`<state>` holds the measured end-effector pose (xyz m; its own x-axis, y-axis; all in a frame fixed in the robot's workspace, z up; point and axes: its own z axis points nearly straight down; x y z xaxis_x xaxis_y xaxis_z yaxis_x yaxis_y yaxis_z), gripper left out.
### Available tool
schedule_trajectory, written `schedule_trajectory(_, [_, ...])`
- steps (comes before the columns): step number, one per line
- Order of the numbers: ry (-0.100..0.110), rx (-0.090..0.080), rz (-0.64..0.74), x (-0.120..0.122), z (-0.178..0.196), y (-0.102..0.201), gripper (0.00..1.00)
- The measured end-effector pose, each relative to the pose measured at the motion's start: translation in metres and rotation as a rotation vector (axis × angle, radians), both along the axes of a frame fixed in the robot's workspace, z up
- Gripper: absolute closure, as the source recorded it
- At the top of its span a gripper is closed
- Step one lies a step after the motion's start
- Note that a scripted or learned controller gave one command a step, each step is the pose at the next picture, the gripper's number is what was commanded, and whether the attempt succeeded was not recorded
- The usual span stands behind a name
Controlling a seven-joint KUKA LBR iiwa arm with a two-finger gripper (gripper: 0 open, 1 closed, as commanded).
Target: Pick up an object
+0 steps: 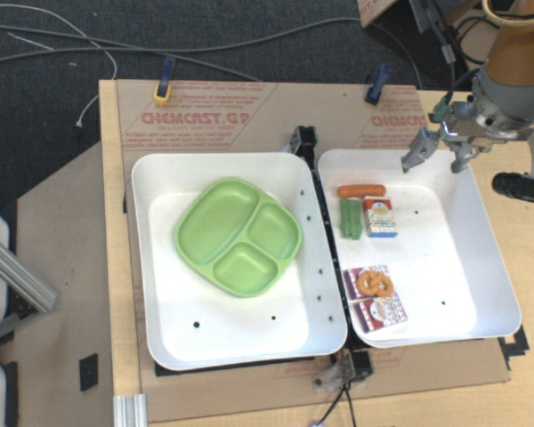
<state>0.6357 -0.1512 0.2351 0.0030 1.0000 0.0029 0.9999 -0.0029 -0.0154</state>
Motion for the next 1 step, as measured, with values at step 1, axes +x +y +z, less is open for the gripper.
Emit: schedule_trajectory(1, [-0.015,-0.003,0.003,0.0023,0.0092,0.0005,0.0])
